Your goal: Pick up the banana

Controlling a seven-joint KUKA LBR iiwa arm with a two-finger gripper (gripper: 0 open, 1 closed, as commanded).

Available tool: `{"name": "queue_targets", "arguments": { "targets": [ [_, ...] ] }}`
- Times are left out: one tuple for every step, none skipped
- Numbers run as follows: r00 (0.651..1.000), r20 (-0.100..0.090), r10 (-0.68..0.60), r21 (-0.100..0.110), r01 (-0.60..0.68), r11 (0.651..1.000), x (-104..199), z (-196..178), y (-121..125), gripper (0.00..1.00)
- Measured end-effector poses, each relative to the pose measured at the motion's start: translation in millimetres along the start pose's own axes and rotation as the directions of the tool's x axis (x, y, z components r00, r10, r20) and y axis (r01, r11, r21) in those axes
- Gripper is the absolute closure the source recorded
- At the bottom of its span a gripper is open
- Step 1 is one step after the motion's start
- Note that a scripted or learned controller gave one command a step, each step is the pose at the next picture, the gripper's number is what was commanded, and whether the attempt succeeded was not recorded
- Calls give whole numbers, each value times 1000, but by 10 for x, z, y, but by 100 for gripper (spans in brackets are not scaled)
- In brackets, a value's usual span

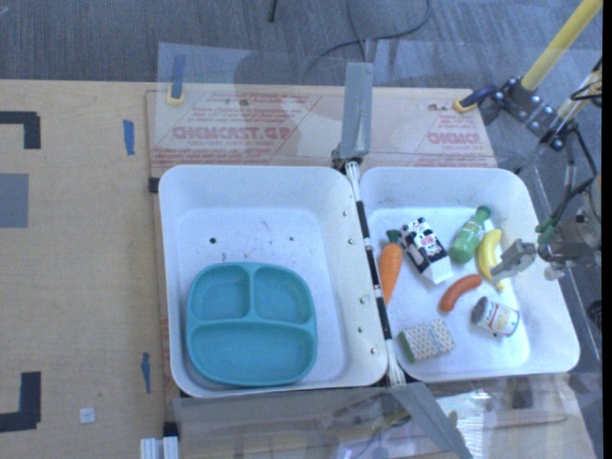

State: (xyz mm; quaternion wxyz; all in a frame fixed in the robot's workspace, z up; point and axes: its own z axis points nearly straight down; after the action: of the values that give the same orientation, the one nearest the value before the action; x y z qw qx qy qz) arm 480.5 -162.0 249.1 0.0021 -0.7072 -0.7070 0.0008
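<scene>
Nearest the camera, in the right bin (555, 347), a small box (426, 339) and a can (495, 317) lie below the gripper (509, 261); a red sausage (460, 293) sits just to its lower left; the banana (489, 252) lies touching or just beside the fingertips, not between them, and how wide they stand I cannot tell; beyond it stands a green bottle (469, 234).

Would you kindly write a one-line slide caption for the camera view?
Gripper beside the banana in the right bin, among toy foods; a teal divided plate sits in the left bin.
</scene>
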Motion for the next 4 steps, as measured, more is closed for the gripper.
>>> {"name": "queue_targets", "arguments": {
  "targets": [
    [949,-1,315,1,-315,949,-500,635,-10,0],
    [946,1,323,-13,-323,946,109,1609,539,0],
    [970,0,243,-12,-243,970,-221,1612,1051,0],
    [935,-13,354,-2,-354,935,-297,1608,1534,0]
  ]
}}
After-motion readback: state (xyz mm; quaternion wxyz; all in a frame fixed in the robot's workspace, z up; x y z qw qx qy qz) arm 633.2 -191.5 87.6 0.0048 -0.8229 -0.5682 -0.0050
